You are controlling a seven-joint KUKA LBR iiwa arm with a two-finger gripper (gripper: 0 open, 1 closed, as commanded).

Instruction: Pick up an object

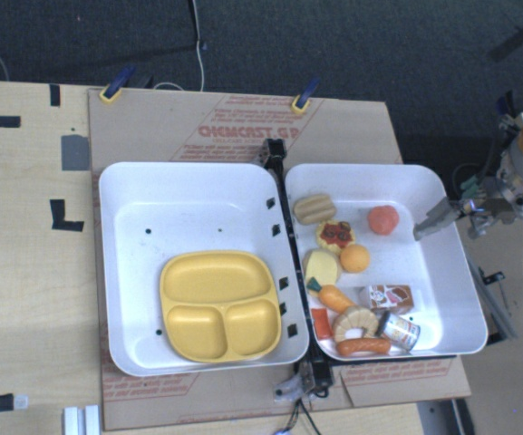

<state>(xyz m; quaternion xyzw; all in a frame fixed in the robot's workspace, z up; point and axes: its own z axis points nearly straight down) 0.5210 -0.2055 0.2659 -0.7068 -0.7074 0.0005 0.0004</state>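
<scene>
— Where was your grey two-finger gripper (435, 221) at that moment?

— It hung at the right rim of the right shallow white bin (450, 270), reaching in from the right side of the bench. I could see a grey piece slanting down toward the bin's wall, but whether my fingers were spread or pressed together I cannot tell. Nothing showed between them.

— And the things to pick?

— All lay in that right bin, to the left of my gripper. Nearest was a round red tomato-like toy (383, 219), near the bin's far wall. Below and left of it sat a small orange ball-shaped fruit (355, 258), just beside a pale yellow pear-like piece (321, 267). Above those lay a red-topped flat piece (335, 235) and a tan bread roll (314, 208) near the divider.

— Anything closer to the near wall?

— An orange carrot (333, 297), a brown-and-white packet (389, 296), a small tin can (399, 331) on its side, a beige ring (355, 323) and a red sausage (362, 346), crowded together.

— The other bin?

— The left shallow white bin (134, 207) held a yellow plastic divided plate (219, 304), well apart from my gripper.
</scene>
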